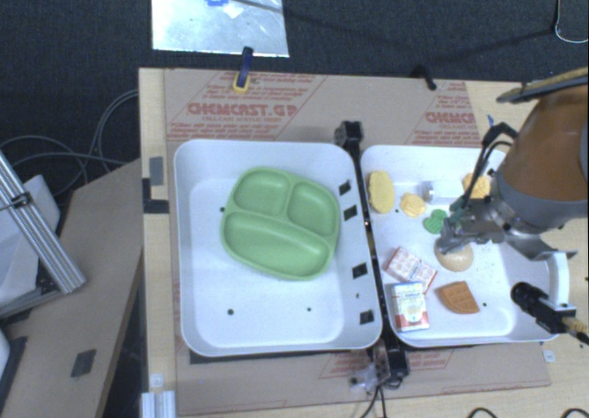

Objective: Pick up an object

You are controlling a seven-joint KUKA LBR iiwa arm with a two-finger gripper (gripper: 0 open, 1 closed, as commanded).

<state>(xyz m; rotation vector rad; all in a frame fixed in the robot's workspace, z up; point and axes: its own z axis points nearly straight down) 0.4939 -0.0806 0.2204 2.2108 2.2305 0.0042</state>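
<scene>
L bin point(198, 223) w/ green tray point(279, 223); R bin point(497, 326) w/ 2 cartons point(409, 287).

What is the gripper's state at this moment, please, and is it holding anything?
Gripper: low in the right bin, directly over a beige rounded object; open or shut cannot be told, and no hold is visible.

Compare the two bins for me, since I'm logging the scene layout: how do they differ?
The left bin holds one item, a green divided plate; the right bin holds several small pieces, among them a yellow piece, a red and white packet and a brown piece. The arm's hand is low over the right bin; the left bin has no arm over it. Both are shallow, white and side by side.
</scene>
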